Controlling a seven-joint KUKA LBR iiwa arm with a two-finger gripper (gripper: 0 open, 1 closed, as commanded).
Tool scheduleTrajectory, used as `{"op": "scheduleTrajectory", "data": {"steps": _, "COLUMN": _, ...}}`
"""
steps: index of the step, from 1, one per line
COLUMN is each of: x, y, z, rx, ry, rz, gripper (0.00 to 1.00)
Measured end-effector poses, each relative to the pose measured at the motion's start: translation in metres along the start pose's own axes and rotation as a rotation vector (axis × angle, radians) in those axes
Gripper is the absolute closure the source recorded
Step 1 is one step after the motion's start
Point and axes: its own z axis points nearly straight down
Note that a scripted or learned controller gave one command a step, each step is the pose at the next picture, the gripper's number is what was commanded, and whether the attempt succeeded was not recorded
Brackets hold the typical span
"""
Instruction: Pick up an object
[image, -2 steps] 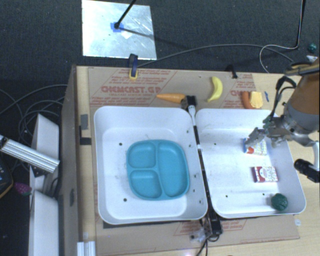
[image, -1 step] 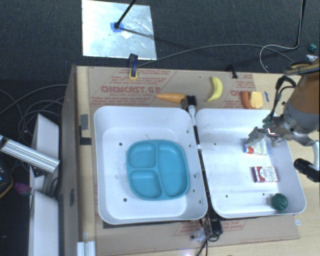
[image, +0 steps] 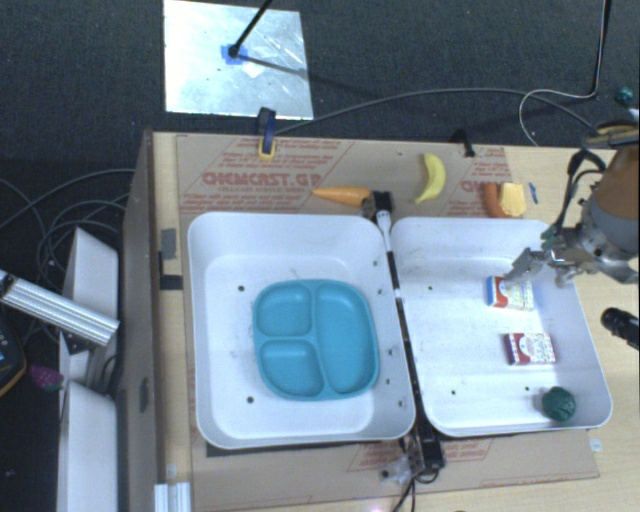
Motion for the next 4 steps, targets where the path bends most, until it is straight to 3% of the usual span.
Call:
{"op": "scheduleTrajectory", "data": {"steps": 1, "x": -0.003, "y": -0.032, "z": 0.088, "rx": 0.001, "ry": 0.001, "rz": 0.000, "gripper": 0.00}}
{"op": "scheduleTrajectory", "data": {"steps": 2, "x": -0.002, "y": 0.061, "z": 0.087, "rx": -0.002, "ry": 0.001, "rz": -0.004, "gripper": 0.00}}
{"op": "scheduleTrajectory", "data": {"steps": 3, "x": -0.003, "y": 0.062, "z": 0.076, "rx": -0.005, "ry": -0.001, "rz": -0.007, "gripper": 1.00}}
{"op": "scheduleTrajectory", "data": {"steps": 4, "x": 0.066, "y": 0.020, "z": 0.063, "rx": -0.001, "ry": 0.002, "rz": -0.005, "gripper": 1.00}}
